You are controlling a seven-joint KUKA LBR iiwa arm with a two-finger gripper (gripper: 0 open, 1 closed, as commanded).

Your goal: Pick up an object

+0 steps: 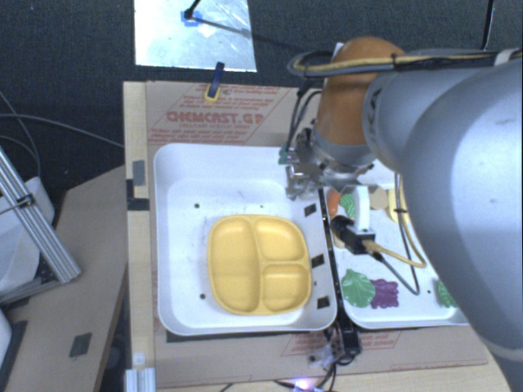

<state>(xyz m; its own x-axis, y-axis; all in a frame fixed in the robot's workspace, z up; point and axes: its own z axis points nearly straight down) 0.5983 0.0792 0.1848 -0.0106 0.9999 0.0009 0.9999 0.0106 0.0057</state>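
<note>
1. The gripper [320, 188] is hanging at the far end of the divider between the 2 bins, just below the orange band [353, 88] of the arm [458, 186]. Its state cannot be told from this camera view, because the wrist and cabling are covering the tip.

2. The left bin [176, 219] is holding 1 thing, a yellow divided plate [260, 264] with 3 compartments, lying flat near the bin's near right corner and well apart from the gripper.

3. The right bin [384, 317] is carrying the other candidates: a bunch of purple grapes [385, 293] lying beside a green leaf [355, 287] at the near side, and a green and white piece [348, 206] with a scrap of orange [333, 198] just beside the gripper.

4. Judging the step: the arm appears to be lining up for a descent, with nothing seen lifted. The small pieces in the right bin just beside the gripper look like the likeliest target.

5. The next move is calling for a straight drop onto 1 item, keeping off the divider wall and the yellow cable [400, 256] trailing across the right bin.

6. The arm is hiding much of the right bin's far and right parts. Another green item [444, 294] is being cut off by the arm, so its kind is not clear.
</note>
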